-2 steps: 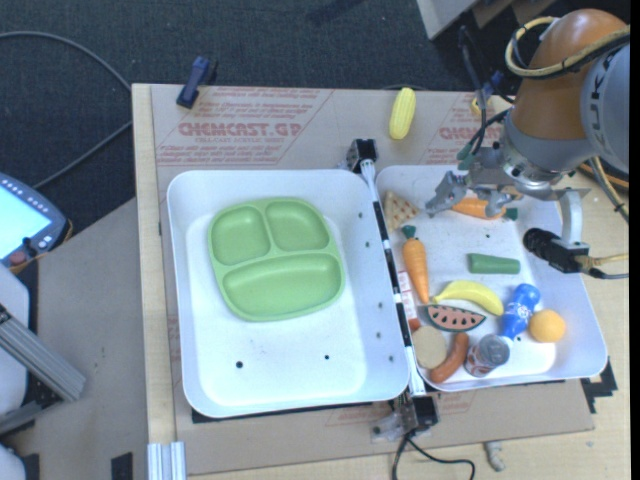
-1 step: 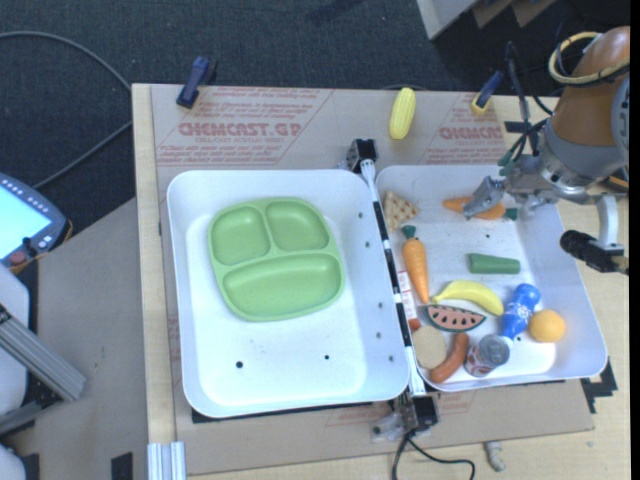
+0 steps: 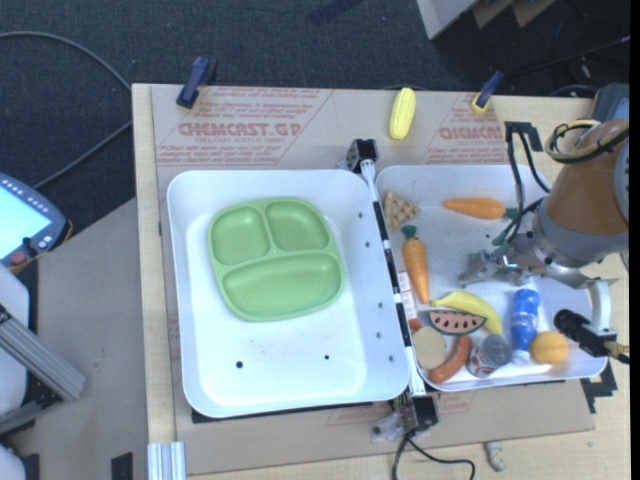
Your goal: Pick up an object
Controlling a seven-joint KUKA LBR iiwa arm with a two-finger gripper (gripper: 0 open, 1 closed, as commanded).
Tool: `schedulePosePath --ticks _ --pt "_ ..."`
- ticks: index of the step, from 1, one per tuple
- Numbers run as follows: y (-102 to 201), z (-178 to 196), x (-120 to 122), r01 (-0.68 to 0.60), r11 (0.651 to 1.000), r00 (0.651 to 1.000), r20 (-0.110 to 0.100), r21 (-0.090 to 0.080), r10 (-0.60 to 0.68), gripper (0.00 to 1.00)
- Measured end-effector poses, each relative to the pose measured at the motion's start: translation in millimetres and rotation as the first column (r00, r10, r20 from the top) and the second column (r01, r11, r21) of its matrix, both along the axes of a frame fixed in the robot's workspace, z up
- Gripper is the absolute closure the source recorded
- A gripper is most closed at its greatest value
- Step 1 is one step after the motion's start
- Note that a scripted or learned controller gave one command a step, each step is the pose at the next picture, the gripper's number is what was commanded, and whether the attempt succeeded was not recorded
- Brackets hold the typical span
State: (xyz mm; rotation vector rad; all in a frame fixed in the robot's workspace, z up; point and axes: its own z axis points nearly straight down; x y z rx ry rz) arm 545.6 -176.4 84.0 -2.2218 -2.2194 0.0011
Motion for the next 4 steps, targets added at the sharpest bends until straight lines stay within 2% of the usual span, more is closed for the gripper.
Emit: schedulePosePath --ticks 1,2,3,4 --pt "-27 1 83 -0.002 1.000 1.000 0.003 -0.002 0.002 0.00" --pt "0 0 20 -0.001 1.000 1.000 0.000 0.000 0.001 0.00" --pt "0 11 21 0.000 1.000 1.000 0.003 -0.001 0.000 1.00" --pt "0 10 21 0.000 1.000 1.000 0.003 -0.001 0.000 0.00"
